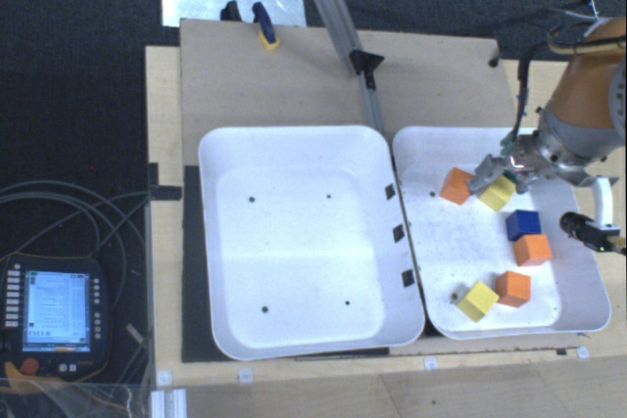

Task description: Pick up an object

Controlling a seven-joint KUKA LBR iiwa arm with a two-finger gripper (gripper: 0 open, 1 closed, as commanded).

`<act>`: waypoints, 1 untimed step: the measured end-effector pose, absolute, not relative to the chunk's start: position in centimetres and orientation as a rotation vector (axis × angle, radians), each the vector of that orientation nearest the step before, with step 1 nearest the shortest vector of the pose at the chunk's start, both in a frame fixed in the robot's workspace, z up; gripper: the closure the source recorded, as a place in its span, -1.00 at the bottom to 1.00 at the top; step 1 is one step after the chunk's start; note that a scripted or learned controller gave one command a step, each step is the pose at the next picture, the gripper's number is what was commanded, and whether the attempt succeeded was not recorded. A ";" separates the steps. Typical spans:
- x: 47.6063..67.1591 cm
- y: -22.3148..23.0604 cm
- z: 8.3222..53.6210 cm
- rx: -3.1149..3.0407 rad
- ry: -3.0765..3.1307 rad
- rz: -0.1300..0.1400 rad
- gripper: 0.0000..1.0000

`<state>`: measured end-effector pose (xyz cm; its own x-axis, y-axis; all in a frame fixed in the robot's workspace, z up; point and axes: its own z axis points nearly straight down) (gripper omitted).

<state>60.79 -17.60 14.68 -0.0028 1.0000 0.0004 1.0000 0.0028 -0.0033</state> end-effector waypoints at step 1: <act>61.2 -17.8 13.1 -2.226 -2.234 -0.009 -1.00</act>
